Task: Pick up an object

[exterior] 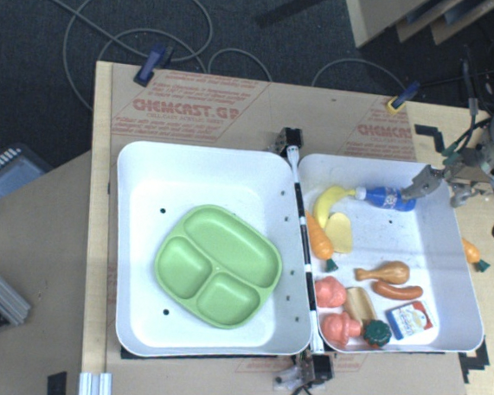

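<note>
The jaws (429,179) sit low over the far right corner of the right bin (453,223), and whether they are apart or together cannot be told from this slanted view; nothing shows between them. The nearest thing is a small blue and white bottle (384,197), lying on its side just beside the jaws on their left, its blue end toward them and perhaps touching; this is, in my judgement, the object being tried for.

What could go wrong: the bottle is round and lies flat, so a closing off its middle would likely roll it away or squeeze it out; it also lies near the bin's far wall, so a low reach could scrape the rim; a tip pressing on the blue end would only push it toward the banana (327,203).

Further left of the jaws lie the banana, a pale yellow piece (341,233) and a carrot (317,238) along the divider; nearer the camera lie a drumstick (386,272), a sausage (398,291), two pink lumps (332,292), a small red and white packet (409,319) and a dark green round thing (377,333); none blocks the bottle. The left bin (145,174) holds a green divided plate (216,266), well apart; both bins rest on the counter (105,222).
</note>
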You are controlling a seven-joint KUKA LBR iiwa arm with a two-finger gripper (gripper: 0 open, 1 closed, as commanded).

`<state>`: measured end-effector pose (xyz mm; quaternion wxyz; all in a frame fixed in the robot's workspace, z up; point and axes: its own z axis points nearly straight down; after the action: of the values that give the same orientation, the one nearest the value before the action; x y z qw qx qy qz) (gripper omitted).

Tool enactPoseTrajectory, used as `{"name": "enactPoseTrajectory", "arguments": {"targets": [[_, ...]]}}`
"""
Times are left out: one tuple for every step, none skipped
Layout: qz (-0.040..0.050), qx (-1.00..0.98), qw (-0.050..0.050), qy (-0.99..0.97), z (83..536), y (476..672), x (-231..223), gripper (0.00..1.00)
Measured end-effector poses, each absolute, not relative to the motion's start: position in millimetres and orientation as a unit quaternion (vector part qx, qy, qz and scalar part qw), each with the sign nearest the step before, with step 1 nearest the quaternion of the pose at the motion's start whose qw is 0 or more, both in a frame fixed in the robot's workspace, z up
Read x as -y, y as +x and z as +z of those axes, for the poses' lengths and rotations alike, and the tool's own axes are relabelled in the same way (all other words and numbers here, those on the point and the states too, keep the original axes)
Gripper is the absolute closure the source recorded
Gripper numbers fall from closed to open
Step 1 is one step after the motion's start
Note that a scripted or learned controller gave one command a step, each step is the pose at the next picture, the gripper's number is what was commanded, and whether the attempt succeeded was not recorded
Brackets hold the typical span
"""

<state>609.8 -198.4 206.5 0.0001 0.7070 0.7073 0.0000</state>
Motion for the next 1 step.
{"name": "enactPoseTrajectory", "arguments": {"targets": [[-0.0006, -0.707, -0.001, 0.707, 85.8, 544.2, 197.7, 0.0]]}}
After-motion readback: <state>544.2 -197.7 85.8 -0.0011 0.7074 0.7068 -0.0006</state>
